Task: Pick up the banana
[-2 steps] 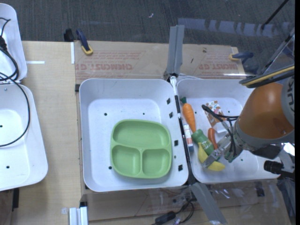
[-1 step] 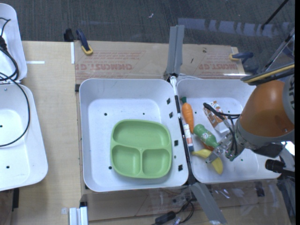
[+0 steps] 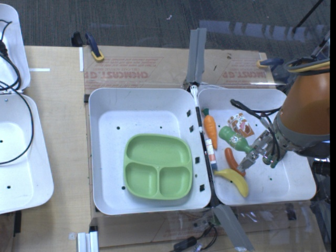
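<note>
**Tool low over right bin, banana at bin's front edge**

Tool (image 3: 251, 160) sits low in the right bin (image 3: 294, 190), reaching in from the right of the frame under the orange band (image 3: 308, 101) of the arm. Fingers are blurred against the bin floor; cannot tell whether they are wide or narrow, and nothing is visible between them.

Nearest the lower edge of the frame: banana (image 3: 234, 179), yellow, lying flat near the front left corner of the right bin, just below and left of the tool tip, apparently apart from it. Just above the banana, a small red-orange piece (image 3: 231, 157), close beside the tool tip; contact unclear.

Left bin (image 3: 100, 156), lower centre of frame: green divided plate (image 3: 158, 166) with three compartments, lying flat.

Further up in the right bin: green bottle-shaped item (image 3: 234, 138), lying tilted; carrot (image 3: 210, 130) along the left wall; small printed packet (image 3: 240, 124) above the green item.

Far side: wooden surface (image 3: 142, 67) with red lettering, blue-and-yellow clamp (image 3: 94, 49) at upper left.
</note>
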Action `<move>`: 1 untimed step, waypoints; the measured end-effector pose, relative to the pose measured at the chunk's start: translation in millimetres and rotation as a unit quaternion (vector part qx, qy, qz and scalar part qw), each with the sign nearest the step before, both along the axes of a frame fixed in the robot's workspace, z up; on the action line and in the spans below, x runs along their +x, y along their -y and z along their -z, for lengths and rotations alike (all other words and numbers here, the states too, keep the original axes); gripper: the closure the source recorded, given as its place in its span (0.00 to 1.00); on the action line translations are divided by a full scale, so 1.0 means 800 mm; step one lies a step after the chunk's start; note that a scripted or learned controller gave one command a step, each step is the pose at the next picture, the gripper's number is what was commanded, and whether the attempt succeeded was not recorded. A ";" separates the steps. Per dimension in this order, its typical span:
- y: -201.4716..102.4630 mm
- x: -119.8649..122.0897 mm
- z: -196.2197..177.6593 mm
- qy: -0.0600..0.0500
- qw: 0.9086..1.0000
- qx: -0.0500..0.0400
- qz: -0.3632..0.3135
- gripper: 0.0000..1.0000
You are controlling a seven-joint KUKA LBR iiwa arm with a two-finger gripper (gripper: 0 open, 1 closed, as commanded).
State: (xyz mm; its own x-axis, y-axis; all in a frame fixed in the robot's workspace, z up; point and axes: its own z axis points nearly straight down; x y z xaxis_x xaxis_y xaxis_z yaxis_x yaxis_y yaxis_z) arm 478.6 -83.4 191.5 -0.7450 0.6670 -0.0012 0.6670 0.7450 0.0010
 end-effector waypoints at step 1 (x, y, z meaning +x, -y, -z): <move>0.000 0.000 0.000 0.000 1.000 0.000 0.000 0.00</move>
